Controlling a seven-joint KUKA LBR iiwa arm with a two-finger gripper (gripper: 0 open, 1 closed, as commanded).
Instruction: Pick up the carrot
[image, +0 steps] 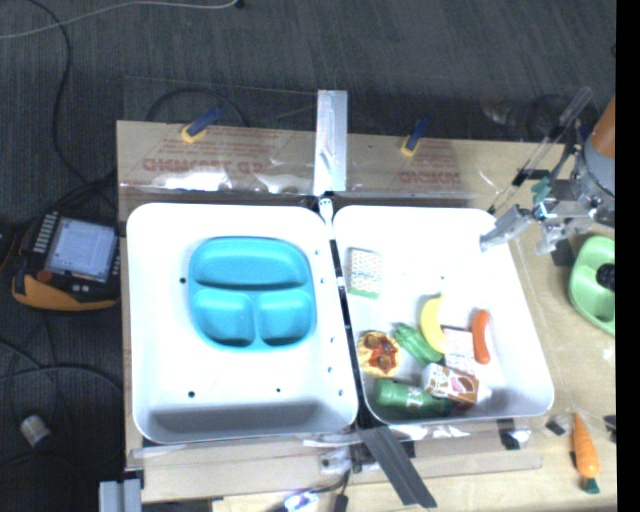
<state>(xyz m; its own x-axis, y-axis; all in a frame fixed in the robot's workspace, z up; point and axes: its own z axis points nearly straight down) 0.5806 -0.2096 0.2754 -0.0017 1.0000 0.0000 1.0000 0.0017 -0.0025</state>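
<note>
Left bin (150, 400) holds a blue compartment tray (250, 292). Right bin (520, 330) holds toy foods crowded at its near side: banana (431, 322), sausage (481, 335), green bottle (408, 398). Its far half lies open. The carrot (584, 452) lies on the bench outside the bin's near right corner. The gripper (520, 222) hangs over the far right rim, fingers spread, holding nothing.

Dark grey carpet floor (300, 50) surrounds the wooden bench (450, 165); black cables (40, 40) trail across it, beside a handheld control pendant (65, 260).
</note>
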